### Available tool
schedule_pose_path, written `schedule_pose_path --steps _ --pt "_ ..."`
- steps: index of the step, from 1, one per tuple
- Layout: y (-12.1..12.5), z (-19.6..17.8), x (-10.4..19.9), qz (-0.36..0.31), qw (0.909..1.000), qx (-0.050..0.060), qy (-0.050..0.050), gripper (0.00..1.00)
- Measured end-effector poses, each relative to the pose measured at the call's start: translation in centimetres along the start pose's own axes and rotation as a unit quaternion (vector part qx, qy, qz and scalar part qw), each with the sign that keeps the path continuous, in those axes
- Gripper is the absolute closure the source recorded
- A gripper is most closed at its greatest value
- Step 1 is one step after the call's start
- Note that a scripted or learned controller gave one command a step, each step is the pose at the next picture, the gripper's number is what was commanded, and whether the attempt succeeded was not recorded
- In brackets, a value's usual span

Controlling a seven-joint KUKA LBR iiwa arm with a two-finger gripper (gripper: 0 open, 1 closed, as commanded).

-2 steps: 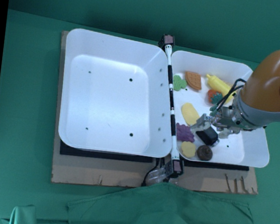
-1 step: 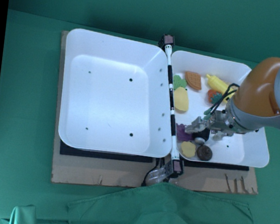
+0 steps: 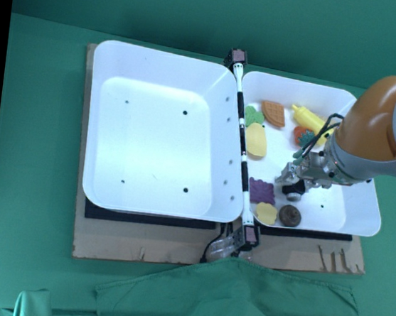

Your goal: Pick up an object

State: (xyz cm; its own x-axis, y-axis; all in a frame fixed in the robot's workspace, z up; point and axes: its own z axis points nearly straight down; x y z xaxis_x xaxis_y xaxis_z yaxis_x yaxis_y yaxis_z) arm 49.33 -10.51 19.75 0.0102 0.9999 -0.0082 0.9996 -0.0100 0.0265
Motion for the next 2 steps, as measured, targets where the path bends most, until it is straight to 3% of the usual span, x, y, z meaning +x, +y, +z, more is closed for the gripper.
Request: schedule_pose_path --steps 1,2 --pt "0.5 -4.4 -0.3 -0.004 0.9999 0.010 0.003 1.00" --pt "0.5 -8.9 -0.5 -0.004 1.0000 0.009 0.003 1.00"
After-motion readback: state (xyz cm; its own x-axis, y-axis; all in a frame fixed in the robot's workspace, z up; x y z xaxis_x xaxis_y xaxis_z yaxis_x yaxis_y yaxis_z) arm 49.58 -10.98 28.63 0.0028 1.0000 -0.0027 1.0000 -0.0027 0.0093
